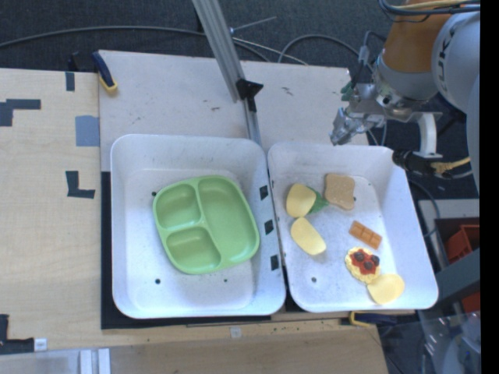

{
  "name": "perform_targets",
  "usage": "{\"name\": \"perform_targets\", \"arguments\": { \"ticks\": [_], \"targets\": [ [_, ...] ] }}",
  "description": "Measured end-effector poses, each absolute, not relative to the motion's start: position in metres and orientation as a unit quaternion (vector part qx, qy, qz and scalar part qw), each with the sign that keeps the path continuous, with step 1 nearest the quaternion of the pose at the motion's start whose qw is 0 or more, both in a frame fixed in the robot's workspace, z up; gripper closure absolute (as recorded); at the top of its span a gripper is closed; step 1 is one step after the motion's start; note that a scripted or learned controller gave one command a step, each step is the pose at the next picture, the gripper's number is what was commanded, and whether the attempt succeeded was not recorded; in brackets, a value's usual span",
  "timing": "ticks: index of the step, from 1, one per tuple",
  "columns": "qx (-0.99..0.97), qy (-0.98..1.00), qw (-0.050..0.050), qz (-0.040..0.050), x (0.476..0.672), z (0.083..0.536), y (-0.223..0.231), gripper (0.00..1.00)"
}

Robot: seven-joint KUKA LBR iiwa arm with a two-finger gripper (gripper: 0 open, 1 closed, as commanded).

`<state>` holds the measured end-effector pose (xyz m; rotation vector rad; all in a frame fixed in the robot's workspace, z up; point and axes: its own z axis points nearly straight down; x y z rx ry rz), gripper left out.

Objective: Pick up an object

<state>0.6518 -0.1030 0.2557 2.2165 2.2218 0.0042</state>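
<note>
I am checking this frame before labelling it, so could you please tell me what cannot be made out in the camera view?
- Gripper: small and blurred against the right bin's far rim, so its state is unclear.
- Arm: cut off by the top and right edges.
- Green leafy piece: mostly hidden behind the yellow food.
- Round item with red topping: too small to identify.
- Green plate: its three compartments are in plain view.

We see the gripper hanging above the far rim of the right bin, which holds a tan bread slice, two yellow pieces and a small pizza. A green tray lies in the left bin.
</note>
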Motion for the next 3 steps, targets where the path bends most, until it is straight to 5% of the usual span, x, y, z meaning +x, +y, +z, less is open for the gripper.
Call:
{"name": "perform_targets", "arguments": {
  "ticks": [3],
  "targets": [
    [0.705,0.709,-0.002,-0.0001,0.595,0.243,0.032,1.0]
  ]
}}
